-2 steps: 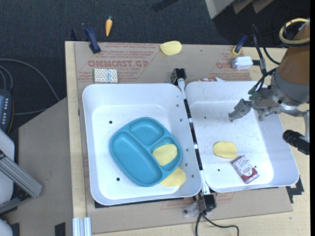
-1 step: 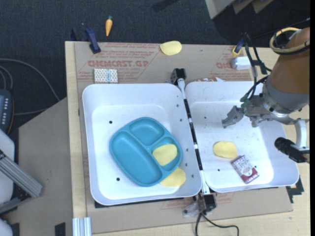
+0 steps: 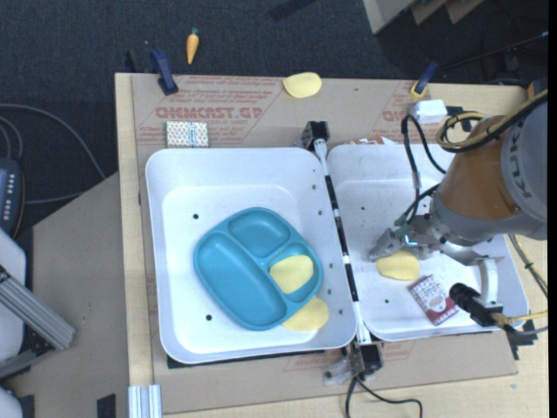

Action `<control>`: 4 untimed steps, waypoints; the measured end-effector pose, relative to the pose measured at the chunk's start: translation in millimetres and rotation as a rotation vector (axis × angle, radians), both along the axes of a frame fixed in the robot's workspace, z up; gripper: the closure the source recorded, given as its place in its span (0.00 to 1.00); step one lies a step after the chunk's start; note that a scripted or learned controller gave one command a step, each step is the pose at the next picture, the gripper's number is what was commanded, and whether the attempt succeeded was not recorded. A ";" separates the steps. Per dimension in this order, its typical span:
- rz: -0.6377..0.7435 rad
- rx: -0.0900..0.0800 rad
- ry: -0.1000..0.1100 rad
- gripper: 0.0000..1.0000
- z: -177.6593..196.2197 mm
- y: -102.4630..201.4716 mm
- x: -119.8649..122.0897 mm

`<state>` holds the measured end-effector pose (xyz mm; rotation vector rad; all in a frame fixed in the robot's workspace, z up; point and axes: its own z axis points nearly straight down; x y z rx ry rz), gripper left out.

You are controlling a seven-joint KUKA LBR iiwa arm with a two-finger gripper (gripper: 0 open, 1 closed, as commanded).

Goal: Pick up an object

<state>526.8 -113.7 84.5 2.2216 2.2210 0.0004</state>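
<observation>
**Overhead view of the bench with two white bins.** The arm [image 3: 487, 194], grey with an orange band, enters from the right and reaches down into the right bin [image 3: 374, 177]. The gripper [image 3: 398, 245] sits low over the middle of that bin's floor. From this angle it cannot be told how far the claw is open, and nothing is seen held in it.

A yellow oval piece [image 3: 399, 267] lies flat on the floor of the right bin, just beside the gripper on its near side. Whether the two touch cannot be told. A small red-and-white packet [image 3: 432, 295] lies near the yellow oval piece, towards the bin's front right corner and apart from it.

The left bin [image 3: 174, 198] holds a blue divided plate [image 3: 231, 273] set at a slant. A second yellow piece [image 3: 292, 273] rests in the small compartment of the plate nearest the right bin. A third yellow piece [image 3: 307, 315] lies on the bin floor against the plate's front edge.

Both bins stand on a printed cardboard sheet [image 3: 235, 111]. On the sheet behind the bins lie a fourth yellow piece [image 3: 302, 84] and a small patterned packet [image 3: 187, 133]. Two blue clamps [image 3: 163, 70] [image 3: 424, 78] grip the sheet's far edge. A small orange carrot-shaped item [image 3: 192, 47] lies on the dark floor beyond.
</observation>
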 end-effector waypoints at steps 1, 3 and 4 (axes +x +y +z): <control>0.000 0.001 0.003 0.00 -0.2 4.0 -19.4; 0.002 0.001 0.002 0.00 43.3 23.5 7.6; -0.001 -0.002 -0.002 0.00 0.8 13.7 -11.5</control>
